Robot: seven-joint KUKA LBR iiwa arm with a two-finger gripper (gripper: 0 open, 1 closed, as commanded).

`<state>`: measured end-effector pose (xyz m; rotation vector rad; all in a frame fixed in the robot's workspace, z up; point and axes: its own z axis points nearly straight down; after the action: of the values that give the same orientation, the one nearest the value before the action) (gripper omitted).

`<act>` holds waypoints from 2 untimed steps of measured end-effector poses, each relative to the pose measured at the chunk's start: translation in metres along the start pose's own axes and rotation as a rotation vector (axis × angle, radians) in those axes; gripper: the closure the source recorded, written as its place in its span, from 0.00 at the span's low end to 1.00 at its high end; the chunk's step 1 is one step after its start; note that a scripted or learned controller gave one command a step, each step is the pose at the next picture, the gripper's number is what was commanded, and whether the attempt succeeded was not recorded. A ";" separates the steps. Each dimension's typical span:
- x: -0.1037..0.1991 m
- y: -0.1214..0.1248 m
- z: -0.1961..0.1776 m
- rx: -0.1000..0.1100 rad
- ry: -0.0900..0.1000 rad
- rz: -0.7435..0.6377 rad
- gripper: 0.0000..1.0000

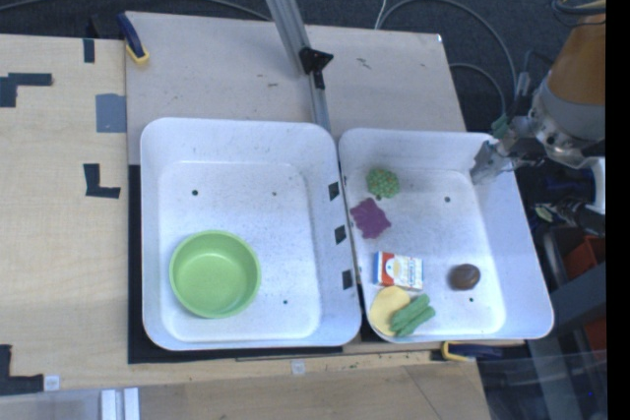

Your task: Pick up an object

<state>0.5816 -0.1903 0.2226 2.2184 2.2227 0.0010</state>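
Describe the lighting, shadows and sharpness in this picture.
Camera view: even, soft light, only faint shadows beneath the round green plastic bowl and small brown ball; no strong glare on the right white bin; grey two-finger gripper looks slightly blurred.

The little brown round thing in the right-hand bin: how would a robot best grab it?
Judging by its small rounded shape, the brown ball is probably best pinched across its middle, coming straight down from above. It lies alone on the right bin floor, with room on either side for fingers.

two white bins (157,211), one green bowl (215,273), five small items (383,182)
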 end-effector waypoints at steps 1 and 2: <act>0.057 -0.006 -0.011 0.002 0.002 -0.005 1.00; 0.105 -0.003 -0.014 0.002 0.002 -0.005 1.00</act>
<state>0.5782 -0.0848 0.2365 2.2154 2.2303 0.0008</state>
